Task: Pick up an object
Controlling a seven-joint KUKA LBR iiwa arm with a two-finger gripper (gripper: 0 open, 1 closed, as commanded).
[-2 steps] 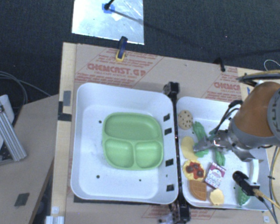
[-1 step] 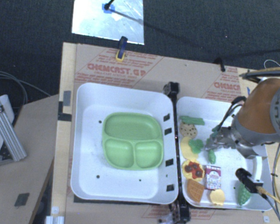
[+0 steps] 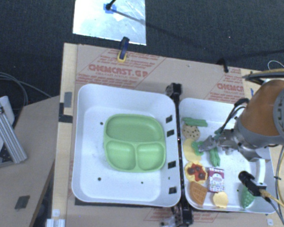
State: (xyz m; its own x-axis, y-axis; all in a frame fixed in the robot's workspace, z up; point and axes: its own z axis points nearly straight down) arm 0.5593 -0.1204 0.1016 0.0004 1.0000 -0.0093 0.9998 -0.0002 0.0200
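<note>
My gripper [image 3: 208, 143] hangs low over the middle of the right bin [image 3: 210, 108], coming in from the right. Just below it lies a green toy vegetable [image 3: 214, 157], close to or touching the gripper; I cannot tell which. A pale yellow piece [image 3: 191, 149] lies to its left. Further back are a brown cookie [image 3: 191, 132] and a green leafy piece [image 3: 195, 122]. Toward the front are a pizza slice [image 3: 196, 171], a small red and white box [image 3: 216, 180], a waffle [image 3: 197, 193], a yellow round piece [image 3: 220, 199] and another green piece [image 3: 247, 198].
The left bin [image 3: 87, 130] holds a light green divided plate [image 3: 134, 142]. A black divider with clips [image 3: 175, 139] runs between the two bins. The arm's grey and orange body [image 3: 273, 116] hangs over the right bin's far right side.
</note>
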